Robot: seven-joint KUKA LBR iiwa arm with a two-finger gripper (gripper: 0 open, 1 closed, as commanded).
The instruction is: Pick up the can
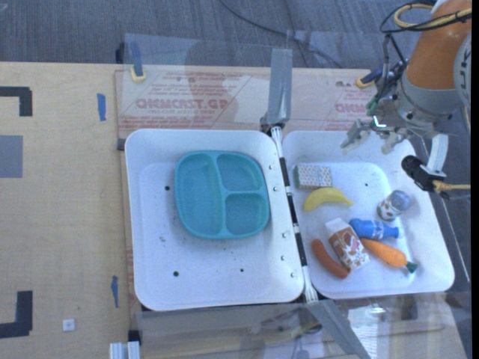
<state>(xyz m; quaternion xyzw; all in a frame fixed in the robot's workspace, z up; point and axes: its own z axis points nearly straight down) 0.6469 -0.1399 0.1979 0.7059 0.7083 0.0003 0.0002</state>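
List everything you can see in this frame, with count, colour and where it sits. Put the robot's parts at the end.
Bins: two, white, side by side on the bench.
Divided tray: one, teal, in the left bin.
Sponge: one, speckled grey, upper left of the right bin.
Banana: one, yellow, just below the sponge.
Can: one, small, silver top, right side of the right bin.
Bottle: one, blue, lying below the can.
Carton: one, brown and white, centre of the right bin.
Sausage: one, red-brown, left of the carton.
Carrot: one, orange, right of the carton.
Arm: one, grey with orange band, upper right.
Gripper: one, above the right bin's far edge, apart from the can.
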